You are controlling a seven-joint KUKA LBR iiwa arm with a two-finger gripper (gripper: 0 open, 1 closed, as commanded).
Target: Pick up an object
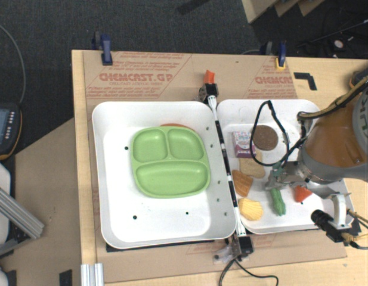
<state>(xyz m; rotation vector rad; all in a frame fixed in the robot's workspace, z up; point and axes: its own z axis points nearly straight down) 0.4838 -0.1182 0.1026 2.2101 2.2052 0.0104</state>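
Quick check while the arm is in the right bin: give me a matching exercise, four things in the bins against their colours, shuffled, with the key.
Things:
1. divided plate
2. long veg by the gripper
3. round disc
4. box beside the disc

Colours:
A. brown
B. purple and white
C. light green
D. dark green

Pairs: 1-C, 2-D, 3-A, 4-B. The plate sits in the left bin; the other three lie in the right bin, under the arm.
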